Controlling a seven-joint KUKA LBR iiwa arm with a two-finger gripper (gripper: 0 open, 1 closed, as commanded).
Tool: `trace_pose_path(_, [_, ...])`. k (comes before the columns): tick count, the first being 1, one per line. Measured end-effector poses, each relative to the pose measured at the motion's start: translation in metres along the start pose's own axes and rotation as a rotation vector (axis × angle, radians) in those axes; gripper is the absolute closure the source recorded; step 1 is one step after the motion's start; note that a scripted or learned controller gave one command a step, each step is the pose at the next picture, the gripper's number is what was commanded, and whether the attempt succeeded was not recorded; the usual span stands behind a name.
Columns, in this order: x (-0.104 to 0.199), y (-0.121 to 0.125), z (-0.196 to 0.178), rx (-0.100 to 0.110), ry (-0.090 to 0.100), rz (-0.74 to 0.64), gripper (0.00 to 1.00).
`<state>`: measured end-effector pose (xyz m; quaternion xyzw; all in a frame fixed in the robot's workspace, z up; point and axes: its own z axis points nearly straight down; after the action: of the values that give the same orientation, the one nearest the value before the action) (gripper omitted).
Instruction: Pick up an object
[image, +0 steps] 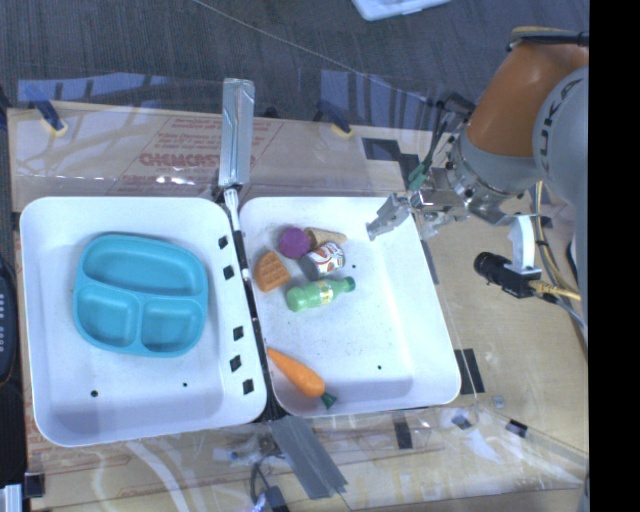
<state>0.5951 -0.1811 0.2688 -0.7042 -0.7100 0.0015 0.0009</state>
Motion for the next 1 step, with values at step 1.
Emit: trace_pose_path(1, [0.0825, 0.056, 0.1376, 0.013, 0.005, 0.064, 0.0])
